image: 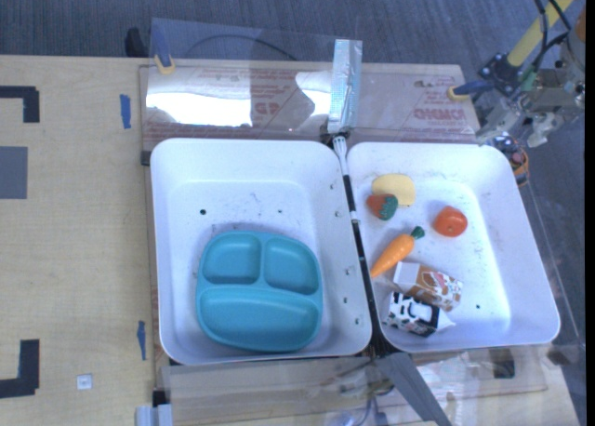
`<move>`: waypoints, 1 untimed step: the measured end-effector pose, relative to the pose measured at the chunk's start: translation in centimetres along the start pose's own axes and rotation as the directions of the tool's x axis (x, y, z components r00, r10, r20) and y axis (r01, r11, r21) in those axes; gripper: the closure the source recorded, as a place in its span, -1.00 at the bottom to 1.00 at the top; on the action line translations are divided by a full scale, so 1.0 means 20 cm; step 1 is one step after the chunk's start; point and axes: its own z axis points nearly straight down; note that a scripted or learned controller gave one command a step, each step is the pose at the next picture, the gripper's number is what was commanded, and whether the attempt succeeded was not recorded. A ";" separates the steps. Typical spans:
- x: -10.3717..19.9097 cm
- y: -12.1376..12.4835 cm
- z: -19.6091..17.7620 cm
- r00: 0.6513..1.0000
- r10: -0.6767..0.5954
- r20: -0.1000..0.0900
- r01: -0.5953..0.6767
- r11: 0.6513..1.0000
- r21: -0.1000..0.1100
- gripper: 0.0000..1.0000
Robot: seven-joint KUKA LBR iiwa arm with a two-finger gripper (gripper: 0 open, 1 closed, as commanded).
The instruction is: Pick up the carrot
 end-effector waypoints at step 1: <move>0.43 -0.04 0.58 0.999 -0.033 -0.003 0.033 0.999 0.008 -1.00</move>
